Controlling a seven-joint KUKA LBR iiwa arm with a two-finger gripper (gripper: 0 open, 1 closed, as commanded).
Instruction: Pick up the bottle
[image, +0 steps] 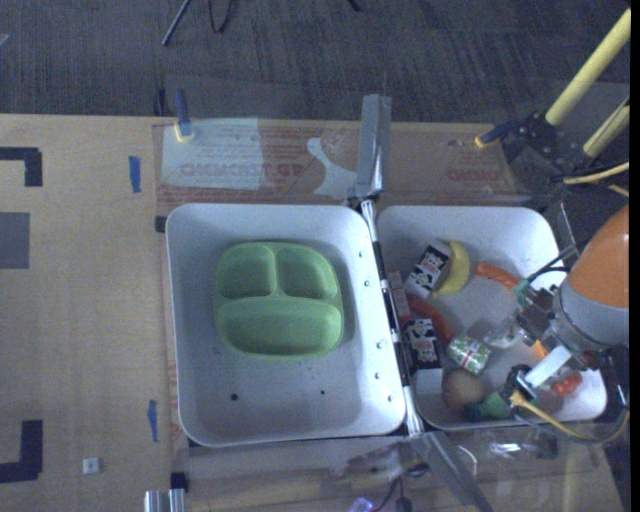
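A small clear bottle with a green and white label (468, 353) lies on its side in the middle of the right bin (520, 228). My gripper (522, 322) hangs low over the right half of that bin, just right of the bottle's clear end. The grey wrist and orange band (606, 268) hide what lies beneath them. I cannot tell whether the gripper touches the bottle.
Around the bottle lie a cow-patterned carton with a yellow thing (438, 268), an orange carrot (496, 273), a second cow-patterned piece (421, 338), a brown egg-shaped thing (461, 389), a green toy (493, 406) and a red-orange piece (567, 384). A green divided plate (279, 300) sits in the left bin (190, 330).
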